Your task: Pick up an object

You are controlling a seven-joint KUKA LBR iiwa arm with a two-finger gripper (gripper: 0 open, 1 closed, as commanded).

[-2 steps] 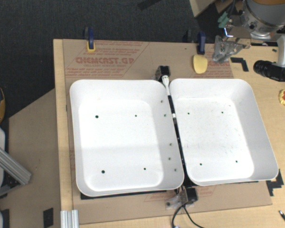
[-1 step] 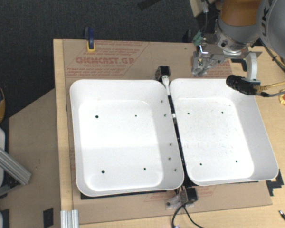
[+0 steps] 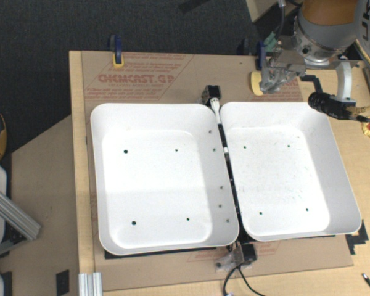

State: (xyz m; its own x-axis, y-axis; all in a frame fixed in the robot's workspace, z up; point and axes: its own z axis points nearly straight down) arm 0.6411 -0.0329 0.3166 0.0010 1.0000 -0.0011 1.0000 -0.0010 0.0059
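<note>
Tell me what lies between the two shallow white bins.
In the camera view, a narrow black strip runs along the seam between the left white bin and the right white bin, ending in small black clamps.

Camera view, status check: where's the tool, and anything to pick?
Tool above far edge of right bin, nothing seen between fingers. No object seen in left bin or right bin.

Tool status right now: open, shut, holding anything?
Tool: above the bench past the right bin's far edge; open or shut cannot be told, no object seen in it.
</note>
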